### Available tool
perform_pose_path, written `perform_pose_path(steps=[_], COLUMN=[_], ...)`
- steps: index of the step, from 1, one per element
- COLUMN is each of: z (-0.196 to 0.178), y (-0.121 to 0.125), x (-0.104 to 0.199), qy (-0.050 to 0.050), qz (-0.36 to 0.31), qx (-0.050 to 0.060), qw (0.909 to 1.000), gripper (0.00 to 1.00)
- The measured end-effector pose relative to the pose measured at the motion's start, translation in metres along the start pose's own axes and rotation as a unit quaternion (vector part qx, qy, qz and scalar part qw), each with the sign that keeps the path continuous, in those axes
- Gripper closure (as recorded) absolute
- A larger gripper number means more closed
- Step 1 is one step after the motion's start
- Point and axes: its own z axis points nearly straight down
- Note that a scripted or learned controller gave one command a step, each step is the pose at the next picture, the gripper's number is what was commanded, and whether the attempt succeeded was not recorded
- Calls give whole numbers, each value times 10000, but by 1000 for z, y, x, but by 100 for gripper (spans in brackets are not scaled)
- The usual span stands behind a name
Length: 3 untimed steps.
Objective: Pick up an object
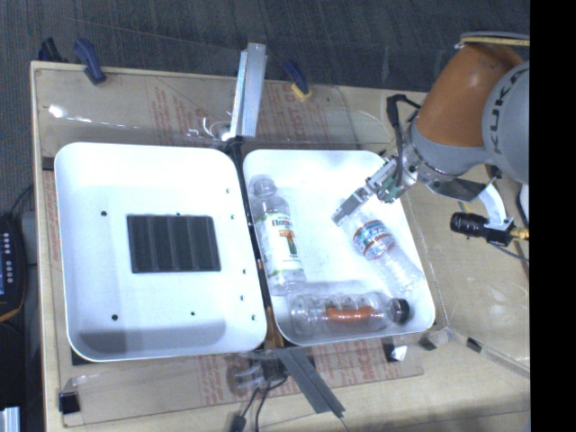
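1. Hovering over the right bin (409, 241), the gripper (353, 207) carried nothing; whether it was open or closed I cannot tell.
2. Three clear bottles lay in that bin: one (277, 234) along its left wall, one (385, 252) just below the gripper, one (346, 310) along the front.
3. Judging by this, the pick was not yet done.

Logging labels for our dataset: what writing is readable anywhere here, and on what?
Nothing reads clearly.
Upright bottle's label: orange and green print, blurred.
Slanted bottle's label: blue and red, too small.
Bench sheet: faint reddish lettering, illegible.
Arm: dark letters at the frame edge, cut off.
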Motion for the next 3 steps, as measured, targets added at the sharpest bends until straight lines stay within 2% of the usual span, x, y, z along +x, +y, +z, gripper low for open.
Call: perform_pose_path(steps=[1,2,3], z=[31,18,16], y=[14,15,6], x=[-8,-9,-3], qy=[8,-16,4], qz=[-233,-429,-554], qx=[4,-10,1], qw=[9997,9991,9985], gripper=[0,0,0])
